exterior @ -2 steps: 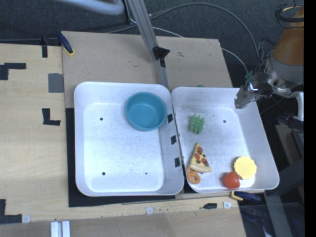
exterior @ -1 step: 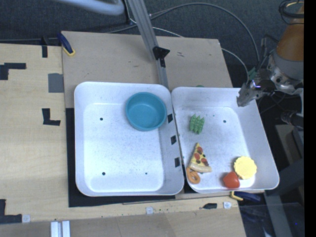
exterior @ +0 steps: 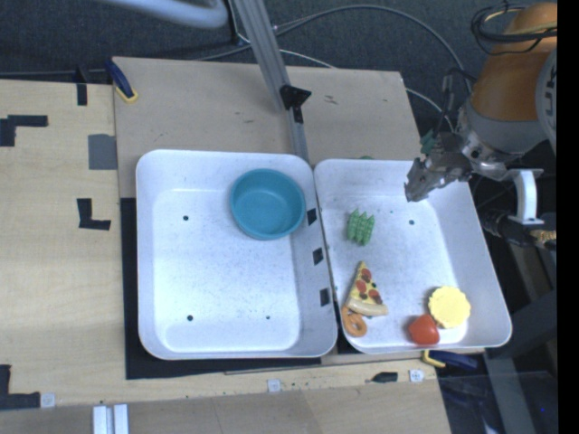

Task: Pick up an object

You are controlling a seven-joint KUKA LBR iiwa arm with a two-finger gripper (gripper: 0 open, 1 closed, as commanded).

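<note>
Camera view: gripper (exterior: 418, 188) sits at upper right of the right bin (exterior: 479, 242), hanging over bare bin floor w/ nothing between its tips; can't tell from this angle how wide it's set. Candidates are all in the right bin: green ridged piece (exterior: 360, 228) near centre, closest to the gripper; pizza slice toy (exterior: 365, 291) lower centre, w/ a small orange bit (exterior: 354, 325) touching its lower end; yellow round piece (exterior: 450, 306) and red tomato-like ball (exterior: 423, 330) just beside each other at lower right, near the bin wall. Left bin (exterior: 181, 324) has a blue bowl (exterior: 267, 203) in its upper right. Judging by looks, these are light, stiff plastic play food, smooth so probably a bit slippery. Green piece seems the best pick: stands apart, and the ridged sides should give grip, so close across its narrow width. Ball likely rolls; pizza lies flat, hard to get under.
</note>
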